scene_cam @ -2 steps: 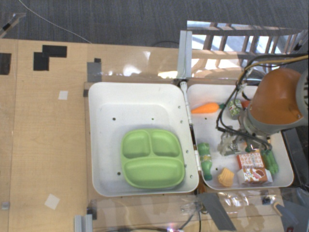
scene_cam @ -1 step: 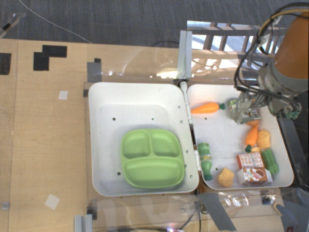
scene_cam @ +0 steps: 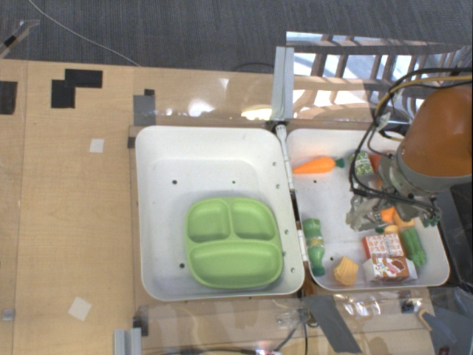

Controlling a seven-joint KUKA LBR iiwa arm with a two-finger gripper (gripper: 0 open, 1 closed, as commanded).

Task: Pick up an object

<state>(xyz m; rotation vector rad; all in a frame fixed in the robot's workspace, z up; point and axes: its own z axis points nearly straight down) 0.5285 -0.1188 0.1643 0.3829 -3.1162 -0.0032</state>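
On the pale wooden tabletop [scene_cam: 66, 220] sit two shallow white plastic bins side by side. The left bin [scene_cam: 159, 168] holds a light green three-compartment plastic plate [scene_cam: 233, 242], lying flat toward its near side.

The right bin [scene_cam: 325, 198] holds all the graspable items. Against its left wall, near side, lies a small green bottle-shaped toy [scene_cam: 313, 241], its long axis running far to near. Just right of that toy's near end sits a small yellow chunk of toy food [scene_cam: 345, 271]. At the far side an orange toy carrot [scene_cam: 315, 166] lies with its long axis left to right, green tip pointing right. Further right, near the bin's near-right corner, is a red and white printed carton [scene_cam: 386, 257], with a dark green elongated toy vegetable [scene_cam: 414, 248] touching its right side.

The grey gripper [scene_cam: 372, 214] hangs low in the right half of this bin, beneath the arm's orange band [scene_cam: 442, 135]. It is seen from above amid cables and clutter, so I cannot tell how it is set or whether it grips anything. A small orange piece [scene_cam: 391, 215] shows just to its right.

Judging from this, the nearest candidates are that orange piece, immediately right of the gripper, and the carton, just on its near side; the carrot lies well apart, to the far left.
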